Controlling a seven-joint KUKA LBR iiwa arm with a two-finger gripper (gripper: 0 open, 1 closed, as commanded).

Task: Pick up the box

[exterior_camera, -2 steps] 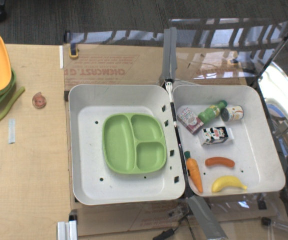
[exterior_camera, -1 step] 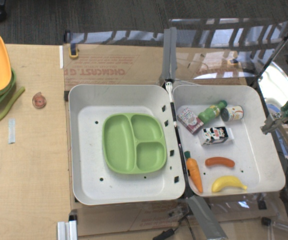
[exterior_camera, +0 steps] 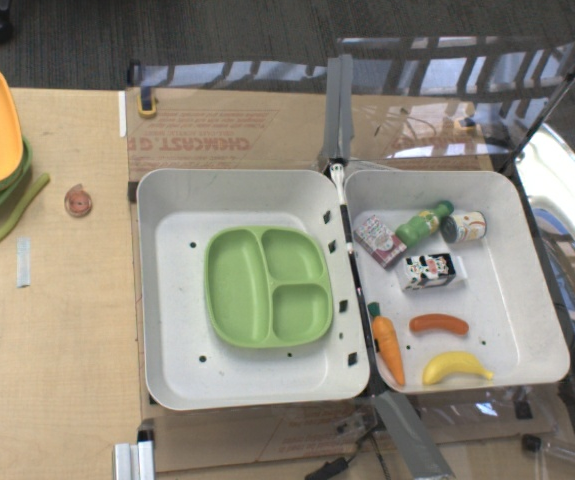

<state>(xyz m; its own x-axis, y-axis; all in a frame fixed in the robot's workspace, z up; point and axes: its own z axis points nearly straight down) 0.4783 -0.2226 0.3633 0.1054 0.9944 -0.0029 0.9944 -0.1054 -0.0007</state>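
1. Box: the small black-and-white printed carton box (exterior_camera: 431, 270) lies flat in the right-hand shallow white bin (exterior_camera: 537, 298), about at that bin's middle, a little toward its far edge. It sits slightly askew to the bin walls.

2. Just beside it on the far-left side lies a pink-and-white patterned packet (exterior_camera: 378, 239), close to touching the box's corner; I cannot tell whether they meet. A green plastic bottle (exterior_camera: 419, 224) and a small grey-and-white can (exterior_camera: 464, 227) lie near the bin's far edge, apart from the box.

3. Toward the near edge of the same bin lie a red-orange toy sausage (exterior_camera: 438, 323), a yellow toy banana (exterior_camera: 456, 368) and an orange toy carrot (exterior_camera: 388, 348) along the left wall. They are apart from the box.

4. The left-hand shallow white bin (exterior_camera: 167, 298) holds a green three-compartment plastic plate (exterior_camera: 269, 288) at its middle. Both bins rest on the brown cardboard-covered desk (exterior_camera: 67, 348).

5. The pincer's state cannot be told from this view.

6. Handling, as a judgement: the box looks light and fairly stiff, though thin card could dent under a hard squeeze, and its printed skin may be somewhat slick. Taking it across its two long sides, at the middle, seems best. The side away from the packet is free; the packet could crowd a finger on the far-left corner, so a centred grip would avoid that.
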